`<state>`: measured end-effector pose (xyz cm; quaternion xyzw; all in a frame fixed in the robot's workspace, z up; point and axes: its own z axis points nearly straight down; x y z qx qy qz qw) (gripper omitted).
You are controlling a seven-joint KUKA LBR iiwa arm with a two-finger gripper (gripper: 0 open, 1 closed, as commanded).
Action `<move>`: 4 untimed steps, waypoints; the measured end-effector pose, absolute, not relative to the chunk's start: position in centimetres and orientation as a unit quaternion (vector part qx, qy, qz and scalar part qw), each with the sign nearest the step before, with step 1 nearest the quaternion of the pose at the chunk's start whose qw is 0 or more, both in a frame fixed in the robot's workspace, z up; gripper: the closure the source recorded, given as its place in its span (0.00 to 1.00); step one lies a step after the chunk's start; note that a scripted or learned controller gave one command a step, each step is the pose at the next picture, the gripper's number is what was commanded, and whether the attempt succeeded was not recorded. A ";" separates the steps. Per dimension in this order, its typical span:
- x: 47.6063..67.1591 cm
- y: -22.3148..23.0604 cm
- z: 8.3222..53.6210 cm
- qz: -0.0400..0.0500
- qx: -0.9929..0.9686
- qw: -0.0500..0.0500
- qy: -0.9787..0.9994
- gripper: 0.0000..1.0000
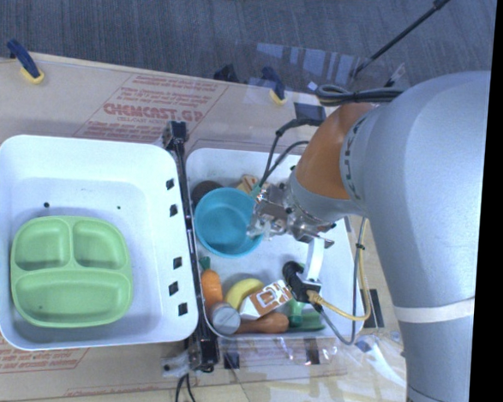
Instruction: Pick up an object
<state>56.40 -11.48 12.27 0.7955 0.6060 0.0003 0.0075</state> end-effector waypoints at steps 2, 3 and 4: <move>60.9 -10.5 9.6 -0.001 0.772 -0.001 0.636 0.00; 54.0 -10.5 9.1 -0.003 0.730 -0.004 0.684 0.00; 54.5 -11.7 10.8 -0.003 0.733 0.012 0.680 1.00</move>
